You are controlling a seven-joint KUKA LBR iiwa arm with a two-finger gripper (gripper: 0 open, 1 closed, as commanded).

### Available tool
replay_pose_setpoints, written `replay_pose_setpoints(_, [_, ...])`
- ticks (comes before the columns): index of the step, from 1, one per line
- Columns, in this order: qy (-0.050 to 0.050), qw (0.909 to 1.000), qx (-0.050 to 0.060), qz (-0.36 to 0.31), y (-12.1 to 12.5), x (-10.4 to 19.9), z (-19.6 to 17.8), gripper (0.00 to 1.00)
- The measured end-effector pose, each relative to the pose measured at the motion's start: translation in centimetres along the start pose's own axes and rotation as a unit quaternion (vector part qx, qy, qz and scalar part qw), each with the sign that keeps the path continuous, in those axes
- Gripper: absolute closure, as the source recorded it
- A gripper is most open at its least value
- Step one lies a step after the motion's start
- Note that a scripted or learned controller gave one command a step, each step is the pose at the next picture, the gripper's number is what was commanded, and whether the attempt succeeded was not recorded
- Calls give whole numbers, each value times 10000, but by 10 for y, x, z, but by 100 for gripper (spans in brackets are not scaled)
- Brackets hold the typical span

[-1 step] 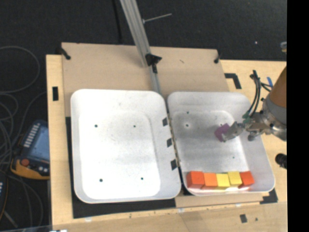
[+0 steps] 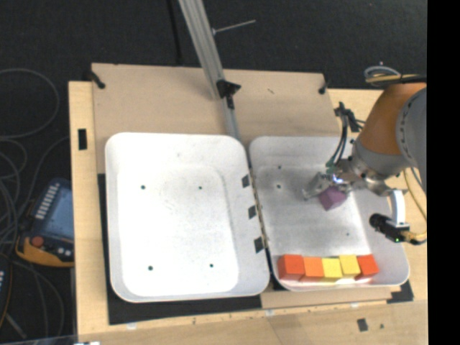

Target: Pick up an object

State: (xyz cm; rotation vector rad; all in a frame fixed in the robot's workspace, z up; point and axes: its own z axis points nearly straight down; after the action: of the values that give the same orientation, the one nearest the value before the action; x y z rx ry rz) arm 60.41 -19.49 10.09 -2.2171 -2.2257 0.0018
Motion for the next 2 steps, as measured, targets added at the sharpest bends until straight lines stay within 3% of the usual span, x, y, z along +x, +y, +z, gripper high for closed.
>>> replay_pose_setpoints(1, [-20, 10000, -22, -19, 0, -2, -16, 100])
replay_pose_setpoints(2, [-15, 10000, -70, -23, 42, 65, -1, 100])
